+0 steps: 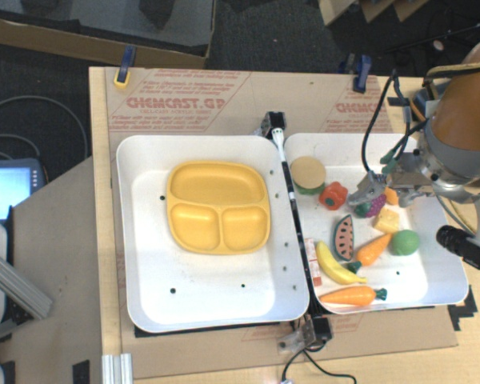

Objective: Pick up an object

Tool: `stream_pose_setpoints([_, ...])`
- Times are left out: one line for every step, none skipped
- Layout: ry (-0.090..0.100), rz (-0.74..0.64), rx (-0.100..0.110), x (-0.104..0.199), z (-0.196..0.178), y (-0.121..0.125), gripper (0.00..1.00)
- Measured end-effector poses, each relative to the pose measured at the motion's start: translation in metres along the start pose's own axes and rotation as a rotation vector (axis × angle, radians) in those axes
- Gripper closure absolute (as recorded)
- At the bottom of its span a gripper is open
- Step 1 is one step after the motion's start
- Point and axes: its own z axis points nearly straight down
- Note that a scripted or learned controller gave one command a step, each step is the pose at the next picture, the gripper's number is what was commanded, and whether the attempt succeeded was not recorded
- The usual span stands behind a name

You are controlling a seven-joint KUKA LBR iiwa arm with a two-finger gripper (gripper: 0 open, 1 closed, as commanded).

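Nearest the camera, along the front edge of the right bin (440, 290), lay one carrot (348, 296) with a green top, and just behind it one banana (332, 264). Behind those sat a watermelon slice (345, 238), a second carrot (372, 249) tilted toward a green ball (405, 242), and a pale yellow wedge (389, 219) (cheese, by the look of it). Farther back came a red piece (333, 196), a purple cluster (375, 206) that may have been grapes, and a round tan-and-green piece (309, 174) near the bin's rear left corner.

So the count ran: two carrots, and one each of the other seven toys, all lying in the right bin. The left bin (144, 238) held a single yellow divided plate (219, 206).

As for progress, nothing looked lifted. The gripper (382, 184) hung low over the back of the right bin, close above the purple cluster and the wedge, but whether its fingers were spread or closed could not be told, and no toy showed between them. By my judgement the grasp and lift remained undone.
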Motion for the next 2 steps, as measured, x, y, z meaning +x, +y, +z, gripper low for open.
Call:
stream_pose_setpoints([0.001, -0.002, 0.008, -0.008, 0.138, 0.061, 0.0])
stream_pose_setpoints([0.002, 0.002, 0.008, -0.013, 0.168, 0.024, 0.0])
